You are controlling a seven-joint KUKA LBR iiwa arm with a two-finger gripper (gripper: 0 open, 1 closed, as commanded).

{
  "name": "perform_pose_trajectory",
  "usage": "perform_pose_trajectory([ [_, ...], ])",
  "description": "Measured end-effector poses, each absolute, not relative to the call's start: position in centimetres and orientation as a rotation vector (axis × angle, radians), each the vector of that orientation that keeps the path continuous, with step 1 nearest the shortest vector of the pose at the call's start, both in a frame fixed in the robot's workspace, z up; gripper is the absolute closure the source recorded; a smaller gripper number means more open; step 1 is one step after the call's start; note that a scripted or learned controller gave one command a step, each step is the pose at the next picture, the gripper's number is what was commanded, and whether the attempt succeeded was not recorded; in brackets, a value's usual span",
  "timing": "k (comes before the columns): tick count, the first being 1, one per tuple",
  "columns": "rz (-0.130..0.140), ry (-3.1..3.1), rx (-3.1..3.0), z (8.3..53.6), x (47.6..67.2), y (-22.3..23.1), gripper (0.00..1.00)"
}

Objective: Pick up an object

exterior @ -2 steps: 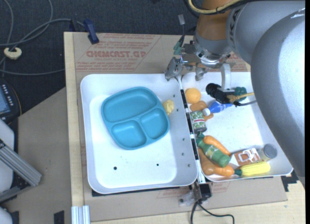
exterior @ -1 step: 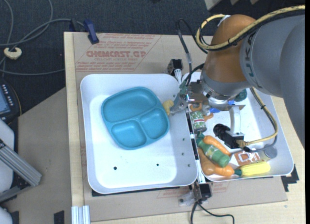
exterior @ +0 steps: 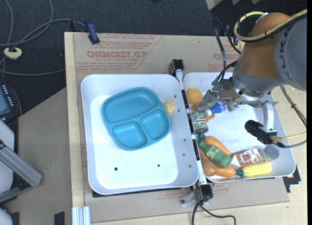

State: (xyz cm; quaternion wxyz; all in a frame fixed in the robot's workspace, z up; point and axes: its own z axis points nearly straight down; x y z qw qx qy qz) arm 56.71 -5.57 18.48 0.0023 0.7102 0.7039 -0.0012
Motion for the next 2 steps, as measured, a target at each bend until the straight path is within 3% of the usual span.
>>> perform_pose_trajectory([
  [1,0.003,2.213,2.218,15.0,65.5,-11.2,0.00],
  [2,-0.010,2.220,2.233,8.0,60.5,-15.9,0.00],
])
